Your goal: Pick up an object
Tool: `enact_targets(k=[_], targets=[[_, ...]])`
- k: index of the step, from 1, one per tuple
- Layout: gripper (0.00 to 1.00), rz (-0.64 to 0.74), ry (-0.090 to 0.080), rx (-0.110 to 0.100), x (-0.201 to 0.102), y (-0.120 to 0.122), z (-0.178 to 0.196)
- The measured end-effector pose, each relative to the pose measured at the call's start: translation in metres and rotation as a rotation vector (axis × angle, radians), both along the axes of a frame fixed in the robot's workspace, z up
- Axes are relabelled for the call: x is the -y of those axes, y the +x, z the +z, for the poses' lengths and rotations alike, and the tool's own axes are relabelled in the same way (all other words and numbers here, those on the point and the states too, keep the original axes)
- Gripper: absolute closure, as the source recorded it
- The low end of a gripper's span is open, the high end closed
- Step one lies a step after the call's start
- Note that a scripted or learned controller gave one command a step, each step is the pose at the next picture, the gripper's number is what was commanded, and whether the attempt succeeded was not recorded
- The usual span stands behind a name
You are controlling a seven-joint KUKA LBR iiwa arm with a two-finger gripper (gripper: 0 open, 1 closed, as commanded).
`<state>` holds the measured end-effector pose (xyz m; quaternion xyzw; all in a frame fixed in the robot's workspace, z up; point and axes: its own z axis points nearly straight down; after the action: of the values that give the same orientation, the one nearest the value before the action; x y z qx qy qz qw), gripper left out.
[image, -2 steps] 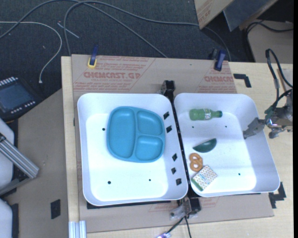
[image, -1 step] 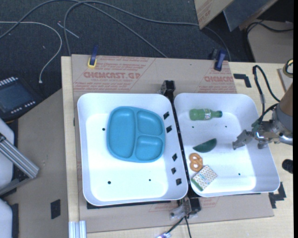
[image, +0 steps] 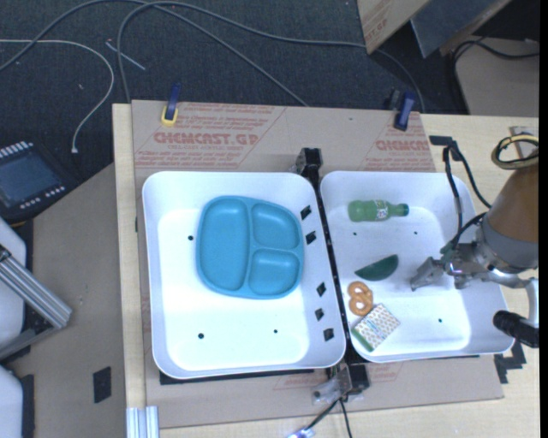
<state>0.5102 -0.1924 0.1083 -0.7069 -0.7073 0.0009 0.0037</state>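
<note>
Snack packet (image: 376,326) lies lowest; gripper (image: 425,275), fingers apart, hovers just right of green leaf (image: 378,269).

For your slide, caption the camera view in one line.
Gripper hovers in right bin beside green wedge; blue tray in left bin.

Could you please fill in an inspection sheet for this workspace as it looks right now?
Surface: bench of printed board, bearing left bin and right bin.
Job's things: green bottle, dark green piece, pretzel and patterned packet in the right bin.
Clutter: blue divided plate in the left bin.
Grippers: gripper over the right bin, right of the dark green piece; nothing seen between its fingers.
Cables: white cables on the floor; black cable beside the arm.
Surroundings: dark carpet, cardboard box, blue clamps.
</note>
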Motion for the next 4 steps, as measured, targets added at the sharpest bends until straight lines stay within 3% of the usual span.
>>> enact_targets(k=[1, 2, 4], targets=[[0.0, 0.0, -0.001, 0.002, -0.001, 0.0, -0.025], [1.0, -0.001, -0.002, 0.006, 0.0, 0.001, -0.012], [1.0, 0.0, -0.006, 0.012, 0.001, -0.007, 0.09]])
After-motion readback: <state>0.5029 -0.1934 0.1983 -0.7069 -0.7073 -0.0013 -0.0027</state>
